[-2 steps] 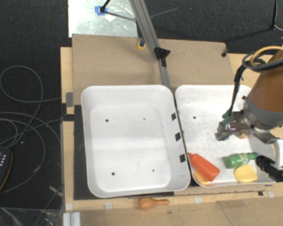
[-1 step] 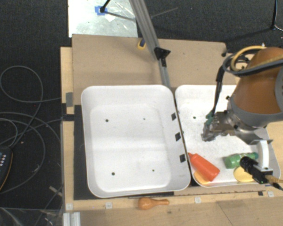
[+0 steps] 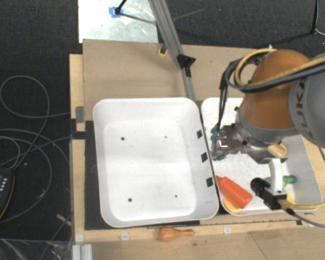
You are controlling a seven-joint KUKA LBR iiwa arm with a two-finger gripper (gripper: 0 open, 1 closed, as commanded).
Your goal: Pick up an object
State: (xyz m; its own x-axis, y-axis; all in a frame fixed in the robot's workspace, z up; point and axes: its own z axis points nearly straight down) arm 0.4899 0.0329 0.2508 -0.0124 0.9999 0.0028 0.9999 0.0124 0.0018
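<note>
Camera view: my pincer (image 3: 223, 143) hangs low over the right bin (image 3: 309, 169), near its left wall; can't tell its state. Orange wedge-shaped object (image 3: 234, 191) lies in that bin's front left corner, apart from my pincer. Left bin (image 3: 146, 161) beside it. Wooden peg (image 3: 175, 233) on the surface (image 3: 124, 69) out front.

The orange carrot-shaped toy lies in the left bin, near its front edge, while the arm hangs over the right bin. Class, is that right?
Not quite. The camera view shows the orange carrot-shaped toy in the right bin, near its front edge, not the left bin. The arm does hang over the right bin.
</note>
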